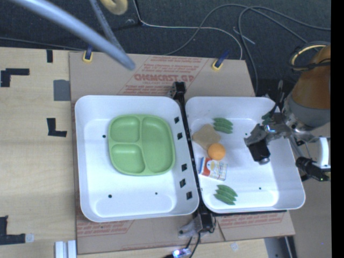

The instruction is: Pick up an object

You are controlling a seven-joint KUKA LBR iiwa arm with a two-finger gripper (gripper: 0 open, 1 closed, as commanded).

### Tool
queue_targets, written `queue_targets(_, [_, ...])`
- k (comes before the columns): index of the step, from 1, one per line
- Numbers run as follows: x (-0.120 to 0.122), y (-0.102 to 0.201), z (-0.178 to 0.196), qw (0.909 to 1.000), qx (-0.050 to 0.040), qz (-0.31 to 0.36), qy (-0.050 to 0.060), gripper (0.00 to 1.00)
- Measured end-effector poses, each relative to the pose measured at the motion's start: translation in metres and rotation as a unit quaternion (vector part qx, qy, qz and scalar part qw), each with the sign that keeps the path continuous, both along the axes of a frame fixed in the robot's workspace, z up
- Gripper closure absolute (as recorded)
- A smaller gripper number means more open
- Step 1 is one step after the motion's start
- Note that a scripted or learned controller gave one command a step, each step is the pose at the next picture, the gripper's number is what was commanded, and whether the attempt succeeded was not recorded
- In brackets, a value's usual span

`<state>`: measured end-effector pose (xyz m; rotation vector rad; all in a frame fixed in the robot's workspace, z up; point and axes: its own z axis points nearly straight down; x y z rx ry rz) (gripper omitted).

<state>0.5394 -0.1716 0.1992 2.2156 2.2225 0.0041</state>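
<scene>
left bin [91, 160]: green tray [142, 144] | right bin [279, 192]: orange [216, 151], pea pods [226, 194]

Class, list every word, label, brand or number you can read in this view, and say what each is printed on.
"CHEMCAST GP": large red print on the brown sheet under the bins, above the left bin.
Smaller red lines around it on the sheet: too blurred to read.
Red print on the sheet's front edge: unreadable.
Small white and red packet in the right bin: its printing is too small to read.
</scene>
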Motion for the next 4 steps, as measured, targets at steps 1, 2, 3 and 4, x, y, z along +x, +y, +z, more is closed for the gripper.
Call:
queue_targets(1, [0.001, 0.001, 0.041, 1.0000, 0.0000, 0.000, 0.000, 1.00])
queue_targets(2, [0.010, 0.061, 0.033, 1.0000, 0.0002, 0.001, 0.002, 1.00])
queue_targets(3, [0.020, 0.113, 0.024, 1.0000, 0.0004, 0.001, 0.003, 1.00])
queue_targets(4, [0.015, 0.172, 0.017, 1.0000, 0.0006, 0.002, 0.003, 1.00])
